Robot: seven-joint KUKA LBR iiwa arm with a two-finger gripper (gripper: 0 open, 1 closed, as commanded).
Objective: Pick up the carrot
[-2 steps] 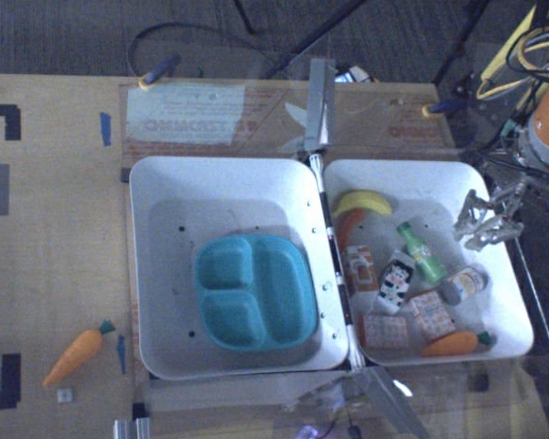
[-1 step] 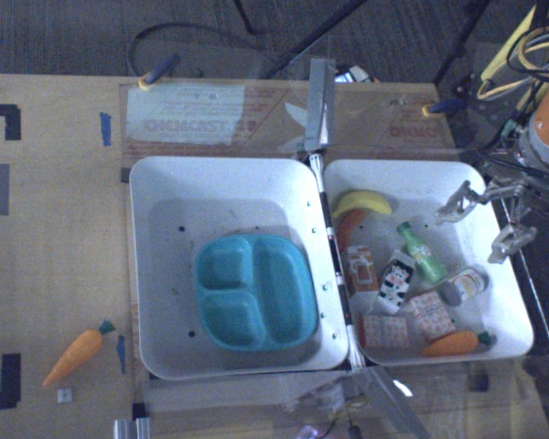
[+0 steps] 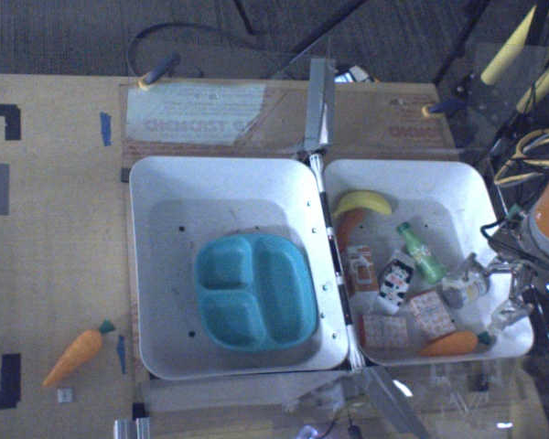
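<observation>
An orange carrot [image 3: 451, 343] with a green top lies along the front edge of the right bin [image 3: 457, 174], its top pointing right. A second carrot [image 3: 73, 356] lies outside the bins on the wooden bench at the lower left. My gripper [image 3: 496, 291] reaches in from the right and hangs low over the right bin's right side, just above and to the right of the carrot in the bin. Nothing is visibly held in it.
The right bin also holds a banana [image 3: 364, 202], a green bottle [image 3: 421, 253], a small cow-print carton [image 3: 397, 283], a silver can [image 3: 463, 288] and several flat packets. A blue divided plate [image 3: 255, 292] sits in the left bin [image 3: 165, 199].
</observation>
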